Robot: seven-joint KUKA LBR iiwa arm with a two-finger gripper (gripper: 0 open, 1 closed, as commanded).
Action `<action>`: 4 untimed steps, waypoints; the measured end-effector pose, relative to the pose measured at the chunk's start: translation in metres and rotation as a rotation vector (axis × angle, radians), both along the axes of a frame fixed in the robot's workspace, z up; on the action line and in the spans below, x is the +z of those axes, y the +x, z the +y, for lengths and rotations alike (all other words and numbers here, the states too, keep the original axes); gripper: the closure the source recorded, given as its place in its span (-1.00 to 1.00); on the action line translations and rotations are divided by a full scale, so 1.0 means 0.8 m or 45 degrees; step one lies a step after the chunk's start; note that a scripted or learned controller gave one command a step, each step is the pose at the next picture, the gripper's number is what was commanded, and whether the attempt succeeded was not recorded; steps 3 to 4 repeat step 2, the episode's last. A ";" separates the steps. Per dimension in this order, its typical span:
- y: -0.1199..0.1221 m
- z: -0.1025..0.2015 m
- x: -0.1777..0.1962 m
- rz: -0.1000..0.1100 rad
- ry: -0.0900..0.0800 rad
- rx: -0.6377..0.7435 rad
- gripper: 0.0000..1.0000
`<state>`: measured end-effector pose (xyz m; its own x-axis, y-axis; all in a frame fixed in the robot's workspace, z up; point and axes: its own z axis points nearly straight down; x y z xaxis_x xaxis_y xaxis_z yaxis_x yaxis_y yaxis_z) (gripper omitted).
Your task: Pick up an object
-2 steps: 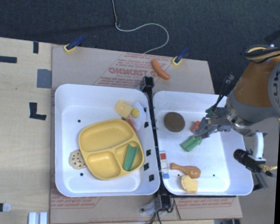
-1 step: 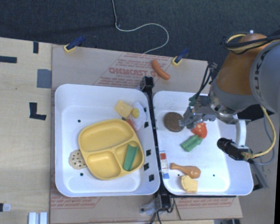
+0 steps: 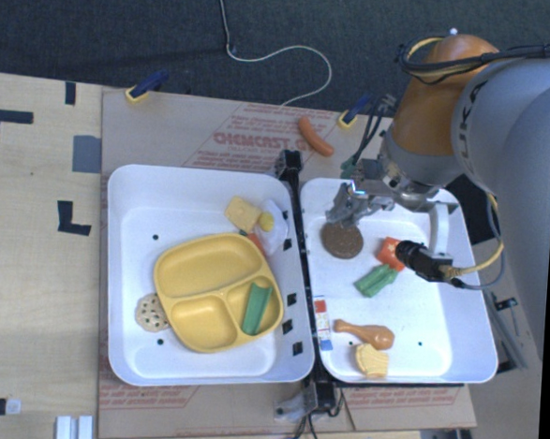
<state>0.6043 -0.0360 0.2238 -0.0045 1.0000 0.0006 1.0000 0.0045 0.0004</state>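
The gripper (image 3: 348, 210) hangs low in the right bin (image 3: 453, 358), directly over a flat brown disc (image 3: 342, 241) that looks like a toy cookie or patty; whether its fingers are spread or pressed together, I cannot tell from this angle, and nothing is seen pinched between them. The disc lies just below the gripper, near the wall shared with the left bin (image 3: 127, 250).

It is probably light, stiff plastic, smooth and thin, so it likely needs taking across its rim; a grip from above could slide off the flat face.

In the same bin, beyond the disc and away from the shared wall, lie an orange piece (image 3: 390, 251) and a green vegetable (image 3: 375, 282); farther toward the near edge are a toy drumstick (image 3: 366, 334) and a pale yellow piece (image 3: 371, 362).

The left bin holds a yellow divided plate (image 3: 204, 289) carrying a green piece (image 3: 256, 307), with a yellow corn-like toy (image 3: 247, 216) and a speckled cookie (image 3: 152, 313) beside it. A toy sausage (image 3: 316, 136) rests on the bench outside.
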 end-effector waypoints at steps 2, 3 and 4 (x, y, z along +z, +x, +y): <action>0.058 0.094 -0.011 0.001 -0.001 -0.002 1.00; 0.058 0.094 -0.011 0.001 -0.001 -0.002 1.00; 0.058 0.094 -0.011 0.001 -0.001 -0.002 1.00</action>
